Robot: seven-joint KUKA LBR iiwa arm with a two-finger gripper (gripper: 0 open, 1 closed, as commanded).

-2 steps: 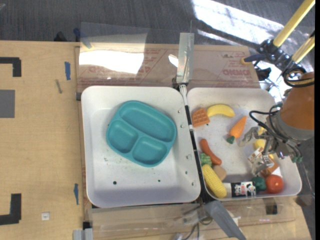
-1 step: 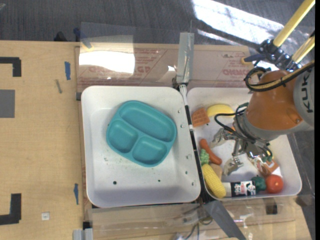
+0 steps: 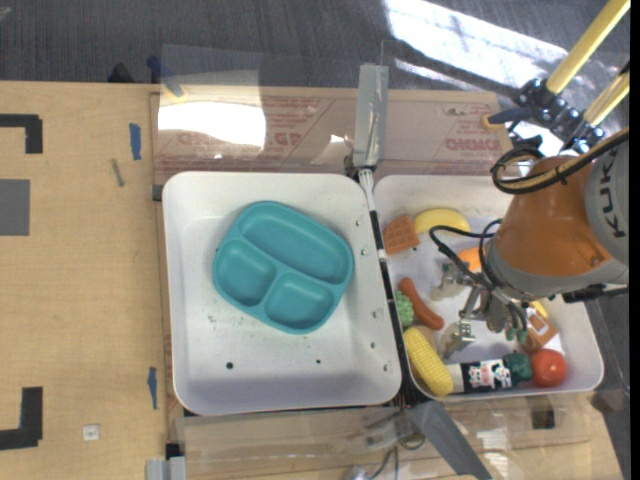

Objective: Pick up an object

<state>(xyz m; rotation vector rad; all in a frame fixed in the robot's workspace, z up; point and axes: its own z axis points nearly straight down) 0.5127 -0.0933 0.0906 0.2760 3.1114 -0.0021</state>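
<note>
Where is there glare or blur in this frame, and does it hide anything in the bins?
Camera view: bright glare on the clear panel behind the left bin, and a sunlit patch on the floor at top. The bins are evenly lit; the teal plate and corn read sharply. The gripper looks slightly soft, and the arm covers part of the right bin.

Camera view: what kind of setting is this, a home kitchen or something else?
Most likely a lab or test bench for robot picking, not a kitchen. Two white bins sit side by side on a plywood bench; one bin holds a teal divided plate, the other toy food such as a corn cob.
</note>
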